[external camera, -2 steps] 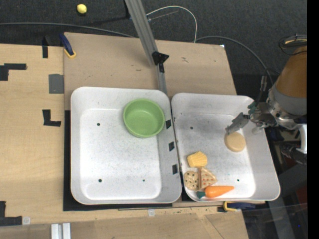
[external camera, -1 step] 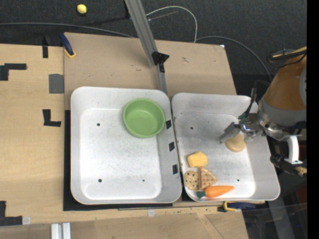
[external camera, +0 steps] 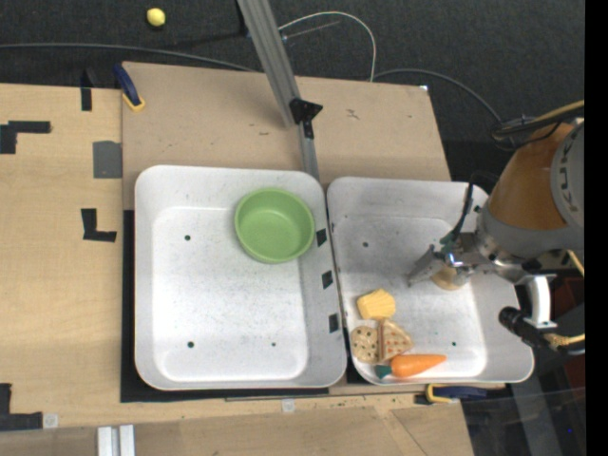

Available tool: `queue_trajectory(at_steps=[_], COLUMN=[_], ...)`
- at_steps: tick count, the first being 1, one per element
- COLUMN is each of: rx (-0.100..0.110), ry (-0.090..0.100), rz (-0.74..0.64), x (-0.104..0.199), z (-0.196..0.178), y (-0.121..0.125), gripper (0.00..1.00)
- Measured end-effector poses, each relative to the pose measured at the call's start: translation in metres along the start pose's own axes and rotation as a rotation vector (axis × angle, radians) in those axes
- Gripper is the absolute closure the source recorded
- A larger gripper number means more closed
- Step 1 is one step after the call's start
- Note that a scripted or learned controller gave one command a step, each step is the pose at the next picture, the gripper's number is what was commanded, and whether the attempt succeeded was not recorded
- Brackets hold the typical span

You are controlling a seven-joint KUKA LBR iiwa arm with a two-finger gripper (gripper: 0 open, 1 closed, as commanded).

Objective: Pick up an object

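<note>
Yellow block (external camera: pixel 376 304), a cracker-patterned piece (external camera: pixel 372 341) and an orange carrot (external camera: pixel 418 365) cluster at the right bin's (external camera: pixel 399 207) lower left. Gripper (external camera: pixel 429 270) hovers upper right of them; whether it is open or closed I cannot tell. Green bowl (external camera: pixel 274 224) sits in the left bin (external camera: pixel 171 293).

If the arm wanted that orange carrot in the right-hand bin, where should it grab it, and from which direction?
Probably across the thick middle of the carrot, coming straight down from above. It lies flat and lengthwise along the near wall of the right bin, close to the cracker-like pieces, so a sideways approach looks blocked. Closing across its narrow width, clear of the wall, seems the safest hold.
</note>
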State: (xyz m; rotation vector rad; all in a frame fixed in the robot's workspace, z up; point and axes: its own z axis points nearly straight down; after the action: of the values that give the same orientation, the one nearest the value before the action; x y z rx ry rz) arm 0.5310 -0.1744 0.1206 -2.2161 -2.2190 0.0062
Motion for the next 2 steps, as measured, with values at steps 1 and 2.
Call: queue_trajectory(at_steps=[1,2], rx=[-0.003,-0.009], ry=[0.000,-0.002], rz=[-0.002,-0.001], x=[0.000,0.005], z=[-0.012,-0.055], y=[0.001,0.004], gripper=[1.00,1.00])
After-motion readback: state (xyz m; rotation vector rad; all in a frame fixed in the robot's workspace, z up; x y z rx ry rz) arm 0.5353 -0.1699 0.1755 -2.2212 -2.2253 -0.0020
